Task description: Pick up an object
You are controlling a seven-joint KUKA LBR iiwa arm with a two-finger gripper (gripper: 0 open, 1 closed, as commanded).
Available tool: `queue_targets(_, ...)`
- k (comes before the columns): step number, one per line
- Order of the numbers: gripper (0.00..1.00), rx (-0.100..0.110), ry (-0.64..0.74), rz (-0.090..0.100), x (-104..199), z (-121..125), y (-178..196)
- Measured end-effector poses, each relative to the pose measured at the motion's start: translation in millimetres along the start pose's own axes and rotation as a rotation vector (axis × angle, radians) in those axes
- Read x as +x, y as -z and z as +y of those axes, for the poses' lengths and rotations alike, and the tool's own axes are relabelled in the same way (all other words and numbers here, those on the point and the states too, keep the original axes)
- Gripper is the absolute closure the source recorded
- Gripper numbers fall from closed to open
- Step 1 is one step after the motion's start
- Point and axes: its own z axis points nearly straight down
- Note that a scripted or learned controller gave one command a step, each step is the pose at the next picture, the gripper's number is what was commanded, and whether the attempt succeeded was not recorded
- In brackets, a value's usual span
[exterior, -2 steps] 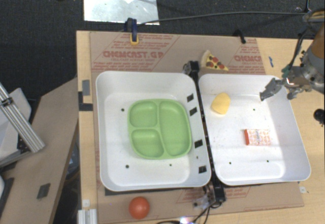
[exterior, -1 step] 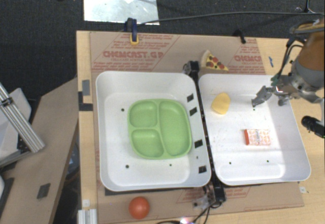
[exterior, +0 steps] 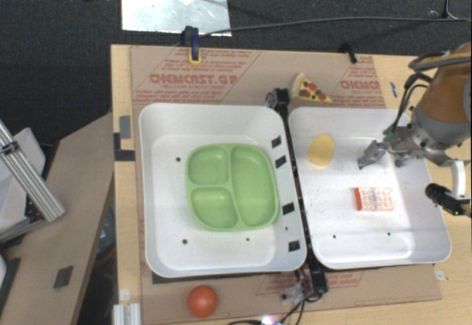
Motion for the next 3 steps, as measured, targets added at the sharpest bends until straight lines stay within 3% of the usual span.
queue_targets(1, 0.00, 0.001, 0.000, 0.001, 0.4, 0.6, -38.4)
queue_targets(2, 1.00, -0.004, 0.000, -0.001, 0.1, 2.0, -25.6)
queue_targets(3, 1.00, -0.005, 0.002, -0.001, -2.8, 7.0, 18.9)
